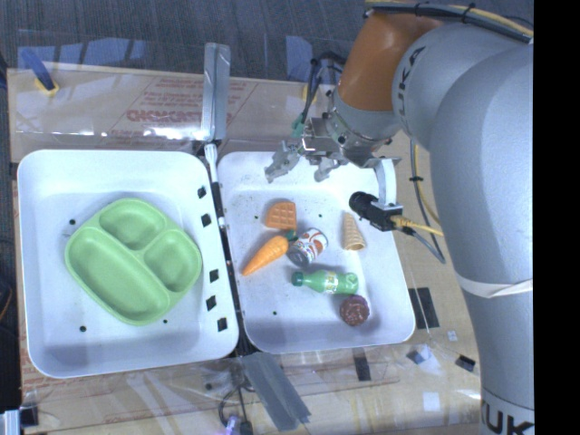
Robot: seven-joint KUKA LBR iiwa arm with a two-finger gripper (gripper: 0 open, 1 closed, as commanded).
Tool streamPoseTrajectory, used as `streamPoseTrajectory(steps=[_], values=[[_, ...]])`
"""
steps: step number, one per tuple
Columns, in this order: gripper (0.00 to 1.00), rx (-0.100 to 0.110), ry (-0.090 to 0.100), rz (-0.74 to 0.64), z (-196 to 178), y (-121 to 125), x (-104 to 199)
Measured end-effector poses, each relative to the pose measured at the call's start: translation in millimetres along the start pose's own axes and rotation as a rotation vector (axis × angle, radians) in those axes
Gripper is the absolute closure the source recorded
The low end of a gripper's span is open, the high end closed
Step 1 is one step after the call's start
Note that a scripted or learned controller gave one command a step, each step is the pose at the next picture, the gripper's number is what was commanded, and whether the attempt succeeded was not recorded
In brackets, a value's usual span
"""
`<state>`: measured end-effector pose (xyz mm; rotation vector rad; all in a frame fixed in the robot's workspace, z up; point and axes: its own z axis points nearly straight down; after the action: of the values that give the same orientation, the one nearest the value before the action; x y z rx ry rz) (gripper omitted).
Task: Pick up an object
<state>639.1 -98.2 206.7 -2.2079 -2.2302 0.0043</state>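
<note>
Nearest, right bin [390, 329]: brown round piece [354, 311], green bottle [326, 283], small can [309, 246], carrot [265, 255], waffle [281, 215], cone [352, 232]. Left bin [36, 270]: green divided plate [132, 259]. Gripper [302, 165] above right bin's far edge, fingers spread wide, nothing between them.

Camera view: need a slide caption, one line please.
Gripper open above right bin of toy foods; green tray in left bin.
</note>
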Motion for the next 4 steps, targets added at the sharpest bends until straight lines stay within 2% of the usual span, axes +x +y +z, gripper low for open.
streamPoseTrajectory(steps=[1, 2, 3, 4], values=[[0.0, -0.001, -0.001, -0.07, 115.5, -36.6, -17.0], [1.0, 0.0, -0.001, -0.073, 105.3, -36.4, -17.4], [0.0, 0.0, -0.001, -0.074, 105.3, -36.4, -17.1], [1.0, 0.001, -0.003, -0.079, 95.3, -36.1, -16.7]])
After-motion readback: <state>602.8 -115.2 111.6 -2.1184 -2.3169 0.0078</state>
